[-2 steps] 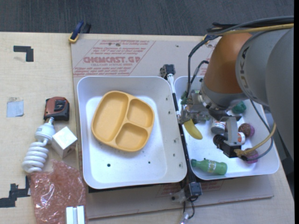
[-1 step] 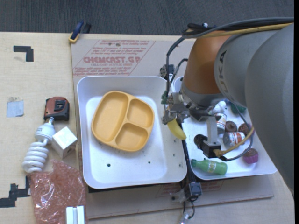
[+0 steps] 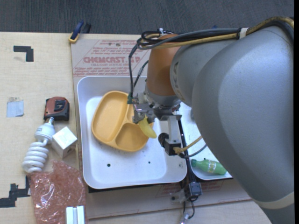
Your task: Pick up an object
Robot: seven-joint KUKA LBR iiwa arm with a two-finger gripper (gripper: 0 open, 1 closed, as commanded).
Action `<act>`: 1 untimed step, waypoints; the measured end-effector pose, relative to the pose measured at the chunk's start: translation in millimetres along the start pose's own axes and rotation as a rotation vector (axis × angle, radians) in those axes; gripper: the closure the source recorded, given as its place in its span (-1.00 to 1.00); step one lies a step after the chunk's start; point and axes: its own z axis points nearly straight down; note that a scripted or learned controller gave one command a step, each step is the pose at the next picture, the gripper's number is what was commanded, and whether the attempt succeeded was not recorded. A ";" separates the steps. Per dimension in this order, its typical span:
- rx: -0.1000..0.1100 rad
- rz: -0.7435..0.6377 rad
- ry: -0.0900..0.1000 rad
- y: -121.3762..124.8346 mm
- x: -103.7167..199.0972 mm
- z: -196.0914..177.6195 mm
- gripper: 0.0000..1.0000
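A yellow divided plate (image 3: 114, 120) lies in the left white bin (image 3: 126, 174), toward its upper half. My gripper (image 3: 143, 116) hangs over the plate's right rim, under the orange-banded wrist (image 3: 161, 73). A small yellow piece (image 3: 148, 129) sticks out just below the gripper, at the plate's right edge; whether it is held or lying there is not clear. A green object (image 3: 209, 166) lies in the right bin (image 3: 198, 174), mostly hidden by the arm.
On the bench left of the bins are a tape measure (image 3: 57, 109), a spiral light bulb (image 3: 38, 149), a white cube (image 3: 64, 139) and a pink plastic bag (image 3: 58, 185). The arm's grey body (image 3: 243, 115) covers the right bin.
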 end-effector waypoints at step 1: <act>0.000 0.004 0.001 -78.6 -19.2 -63.8 1.00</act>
